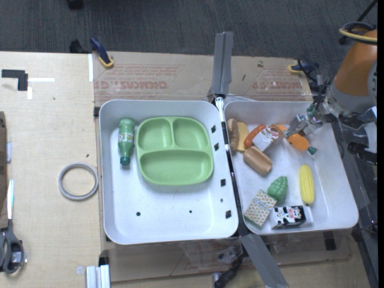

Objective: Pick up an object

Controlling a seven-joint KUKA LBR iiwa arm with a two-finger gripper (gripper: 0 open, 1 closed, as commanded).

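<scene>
Gripper (302, 125) hung low over right bin (345, 179), just above the carrot (299, 141); finger state unclear, grasp unclear.

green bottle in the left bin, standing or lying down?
Lying down. The green bottle rests on its side on the left bin's floor, long axis running up-down in the camera view, beside the green divided plate's left edge.

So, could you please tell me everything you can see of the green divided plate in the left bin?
The green divided plate looks like matte pale-green plastic, a rounded rectangle with a raised rim and three compartments: two smaller ones at the far side, one wide one nearer the camera. All three hold nothing. It lies flat and upright in the far half of the left bin. A small green bottle lies just to its left, close beside its rim; contact is unclear.
</scene>
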